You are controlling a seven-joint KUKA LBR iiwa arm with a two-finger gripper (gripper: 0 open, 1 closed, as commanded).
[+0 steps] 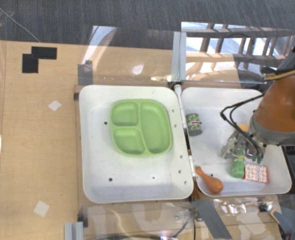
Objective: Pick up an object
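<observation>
The gripper (241,151) is parked right over the green toy (237,169); its grip cannot be told. The toy could be bumped against the red box (256,173).

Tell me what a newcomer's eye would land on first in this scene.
The bright green divided plate stands out most, lying in the middle of the left bin. Next comes the arm's orange band over the right bin, with the gripper low among a green object and a red-patterned packet. An orange drumstick-shaped toy lies near that bin's front edge.
</observation>
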